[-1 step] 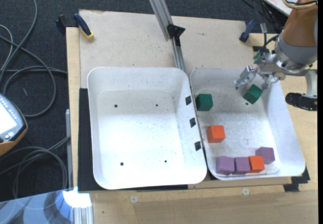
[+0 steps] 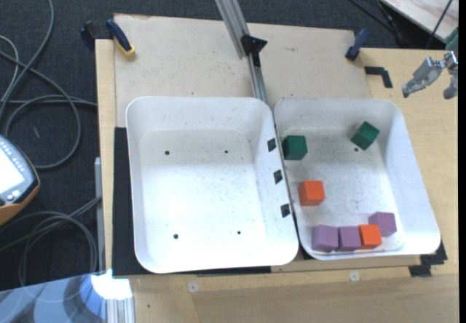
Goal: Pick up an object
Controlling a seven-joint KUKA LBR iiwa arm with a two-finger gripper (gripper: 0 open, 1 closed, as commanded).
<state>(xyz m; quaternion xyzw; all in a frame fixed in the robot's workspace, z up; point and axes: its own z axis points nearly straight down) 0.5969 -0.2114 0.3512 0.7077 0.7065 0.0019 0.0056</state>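
Hand (image 2: 426, 78) at far right edge, above worktop (image 2: 408, 85), outside right bin (image 2: 408, 140); only small part visible, can't tell open or closed. Nothing seen between fingers. Right bin holds cubes: two green (image 2: 294, 147) (image 2: 365, 135) near back, orange (image 2: 312, 193) mid, purple (image 2: 325, 238), purple (image 2: 349, 237), orange (image 2: 370, 236), purple (image 2: 383, 223) clustered at front wall.

You see two white bins, the left bin (image 2: 196, 183) and the right bin (image 2: 408, 169), both finely speckled with dark flecks. In the right one lie two green cubes (image 2: 294, 147) (image 2: 365, 135), two orange cubes (image 2: 312, 193) (image 2: 370, 236) and three purple cubes (image 2: 325, 238) (image 2: 349, 238) (image 2: 384, 223). The bench (image 2: 182, 60) is pale tan wood, with blue clamps (image 2: 120, 36) (image 2: 356, 44).
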